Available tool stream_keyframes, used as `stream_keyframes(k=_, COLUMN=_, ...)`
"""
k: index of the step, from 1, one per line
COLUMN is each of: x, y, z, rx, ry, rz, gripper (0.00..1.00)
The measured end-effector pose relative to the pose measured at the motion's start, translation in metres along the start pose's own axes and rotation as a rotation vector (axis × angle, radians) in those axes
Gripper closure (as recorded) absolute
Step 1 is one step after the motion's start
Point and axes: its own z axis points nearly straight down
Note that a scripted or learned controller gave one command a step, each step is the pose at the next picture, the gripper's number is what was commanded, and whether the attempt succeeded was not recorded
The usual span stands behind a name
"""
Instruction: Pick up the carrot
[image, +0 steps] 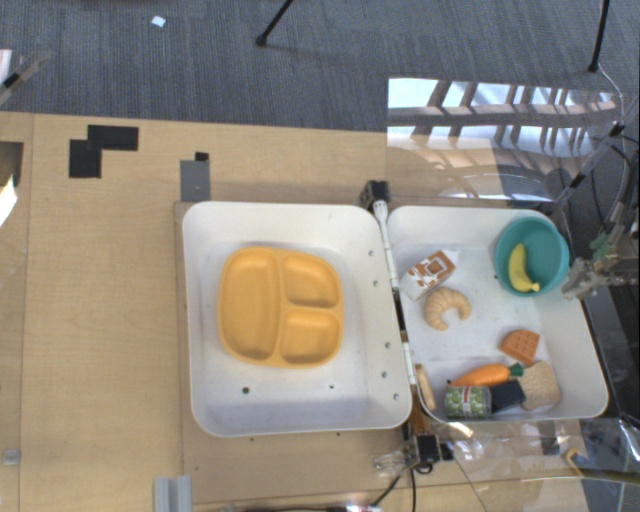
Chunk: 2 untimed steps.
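We see carrot (482, 376) lying in right bin (597, 385), near front edge, touching green can (467, 401) just below it, waffle (520, 346) close above. End effector (597, 268) hovers at bin's right rim beside teal bowl (530, 252) holding banana (520, 270); we cannot tell its opening. Yellow divided plate (280, 305) sits in left bin (210, 400).
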Motion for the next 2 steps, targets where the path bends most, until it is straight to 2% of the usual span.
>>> stream_keyframes(k=1, x=0.012, y=-0.031, z=0.079, rx=-0.004, ry=-0.002, rz=-0.184, gripper=0.00)
stream_keyframes(k=2, x=0.023, y=-0.020, z=0.164, rx=-0.020, ry=-0.015, rz=-0.564, gripper=0.00)
